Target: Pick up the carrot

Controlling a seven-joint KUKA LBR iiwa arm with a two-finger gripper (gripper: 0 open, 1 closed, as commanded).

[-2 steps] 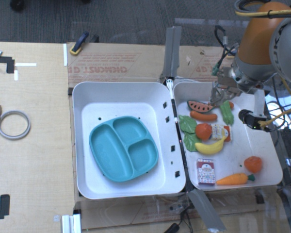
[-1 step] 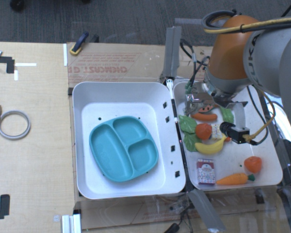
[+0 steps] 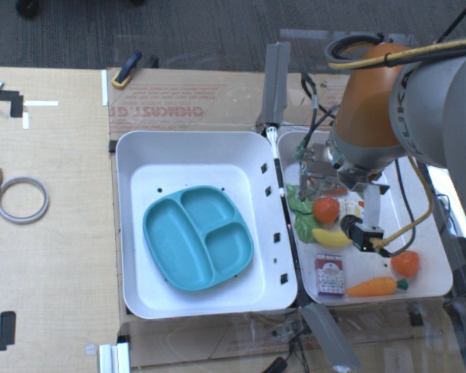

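Right bin (image 3: 439,274) crowded: tomato (image 3: 326,209), banana (image 3: 332,238), green leafy item (image 3: 302,214), small red box (image 3: 330,275), another red-orange fruit (image 3: 405,263). Carrot (image 3: 372,287) is orange with a green tip, lying flat near the front wall. Gripper (image 3: 320,179) above the tomato; grip state unclear.

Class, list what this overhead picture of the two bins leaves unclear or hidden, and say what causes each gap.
- Gripper: its fingers blur into cables and the arm, so open or shut is unclear.
- Right bin: the arm covers its far part.
- Green item: partly under the gripper, too vague to name.
- Small box: its print is too small to read.
- Carrot: in plain view near the front wall, away from the gripper.
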